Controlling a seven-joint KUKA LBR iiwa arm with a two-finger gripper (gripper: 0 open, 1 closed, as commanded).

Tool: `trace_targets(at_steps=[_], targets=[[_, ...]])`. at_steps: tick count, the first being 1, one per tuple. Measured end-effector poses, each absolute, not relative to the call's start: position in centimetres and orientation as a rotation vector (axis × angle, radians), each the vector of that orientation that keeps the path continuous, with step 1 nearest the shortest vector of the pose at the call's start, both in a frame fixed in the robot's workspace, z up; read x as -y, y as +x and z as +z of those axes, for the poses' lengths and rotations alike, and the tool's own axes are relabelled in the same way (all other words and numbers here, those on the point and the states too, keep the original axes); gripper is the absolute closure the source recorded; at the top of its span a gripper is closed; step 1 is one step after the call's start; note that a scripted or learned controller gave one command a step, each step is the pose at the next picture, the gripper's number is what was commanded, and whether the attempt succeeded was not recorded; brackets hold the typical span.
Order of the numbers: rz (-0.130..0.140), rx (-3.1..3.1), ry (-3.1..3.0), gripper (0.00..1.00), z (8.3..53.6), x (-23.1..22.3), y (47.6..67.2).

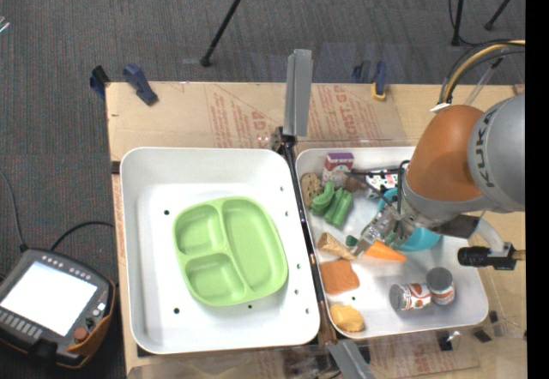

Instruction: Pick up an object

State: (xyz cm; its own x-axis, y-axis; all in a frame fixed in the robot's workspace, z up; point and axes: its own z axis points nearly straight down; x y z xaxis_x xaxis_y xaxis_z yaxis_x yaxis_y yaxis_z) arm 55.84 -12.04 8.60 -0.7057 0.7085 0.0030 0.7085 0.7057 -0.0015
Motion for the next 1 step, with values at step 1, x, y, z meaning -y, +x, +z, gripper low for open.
trace_targets(at_steps=[1], targets=[[-0.001,2.803,-1.41,1.0,8.67,10.89,59.22]])
